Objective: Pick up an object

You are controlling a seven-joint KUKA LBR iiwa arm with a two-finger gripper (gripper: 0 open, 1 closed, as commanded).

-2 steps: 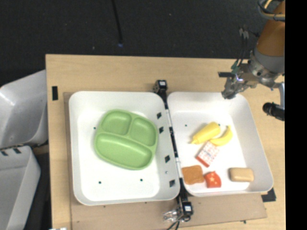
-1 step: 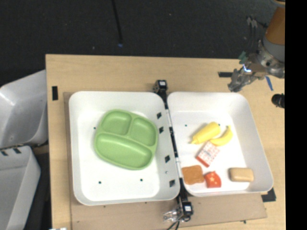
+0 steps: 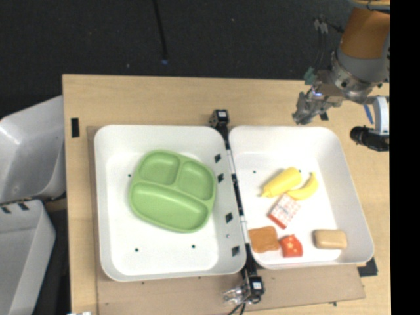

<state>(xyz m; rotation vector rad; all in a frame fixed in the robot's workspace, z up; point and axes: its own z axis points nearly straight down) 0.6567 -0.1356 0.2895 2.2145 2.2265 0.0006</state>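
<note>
Claw (image 3: 310,110) sits at about 1 o'clock in frame, hanging over the wooden table (image 3: 164,100) just past the far rim of the right bin (image 3: 341,176), nothing between its fingers; can't tell if it's apart or together from this angle. Arm (image 3: 361,35) comes in from the upper right, orange band above a grey wrist. Right bin holds all the pickable items: yellow corn cob (image 3: 281,181) near the bin's centre, yellow banana (image 3: 306,187) touching it at its 3 o'clock, red-and-white carton (image 3: 285,210) just beside them at 6 o'clock. Along the near wall, brown toast slice (image 3: 264,239) at roughly 7 o'clock of the bin, small red piece (image 3: 291,246) touching its right side, tan bread roll (image 3: 329,239) at 5 o'clock, apart from the red piece. Left bin (image 3: 111,241) carries a green divided plate (image 3: 172,190), flat, about centre, slightly toward 12 o'clock. Claw is well apart from every item
</note>
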